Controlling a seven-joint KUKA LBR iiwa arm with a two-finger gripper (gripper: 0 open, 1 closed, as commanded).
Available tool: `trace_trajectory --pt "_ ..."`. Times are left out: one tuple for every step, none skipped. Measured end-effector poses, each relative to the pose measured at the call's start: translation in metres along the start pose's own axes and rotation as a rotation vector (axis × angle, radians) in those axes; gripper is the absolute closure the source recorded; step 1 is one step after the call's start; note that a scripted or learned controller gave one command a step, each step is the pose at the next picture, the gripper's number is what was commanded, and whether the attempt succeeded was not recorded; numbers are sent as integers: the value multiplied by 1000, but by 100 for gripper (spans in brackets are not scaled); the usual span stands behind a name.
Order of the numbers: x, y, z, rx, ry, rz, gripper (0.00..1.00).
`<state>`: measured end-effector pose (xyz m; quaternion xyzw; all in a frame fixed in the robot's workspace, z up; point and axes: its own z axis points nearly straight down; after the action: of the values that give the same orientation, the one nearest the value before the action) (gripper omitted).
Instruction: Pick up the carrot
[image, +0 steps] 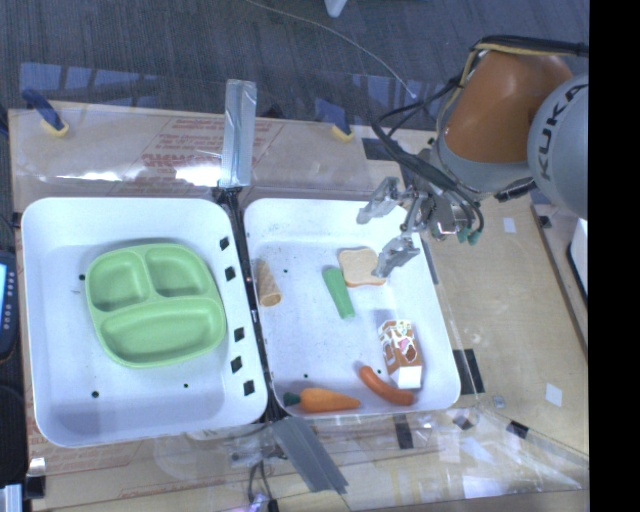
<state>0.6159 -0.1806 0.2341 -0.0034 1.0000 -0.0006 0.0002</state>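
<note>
— Where was the carrot (322, 401)?

— In the right-hand bin (300, 215), down at its near edge, close to the near-left corner.

— How did it lie?

— Flat on the white floor, lengthwise along that near wall, its green stub toward the divider between the two bins and its orange body tapering to the right.

— Was anything touching it?

— Its tip pointed at the sausage (386, 386), which lay just beside it; I couldn't tell whether the two met.
</note>
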Motion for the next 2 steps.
trace_trajectory --pt "-39 -8 140 -3 8 95 0" --pt "-43 -7 123 1 -4 88 100"
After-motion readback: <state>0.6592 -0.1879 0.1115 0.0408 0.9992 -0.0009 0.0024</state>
